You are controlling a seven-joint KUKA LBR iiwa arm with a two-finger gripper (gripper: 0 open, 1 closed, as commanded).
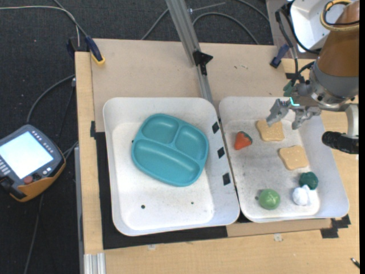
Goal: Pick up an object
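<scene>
Gripper (288, 113) hangs with fingers apart, straddling the far edge of a cracker (270, 131) in the right bin (336, 207), holding nothing. That spread suits closing on the flat piece. Strawberry (243, 140) lies just beside it.

tray (170, 149) in left bin (117, 153) | toast pieces (270, 131) in right bin (331, 201) (beside it)
</scene>
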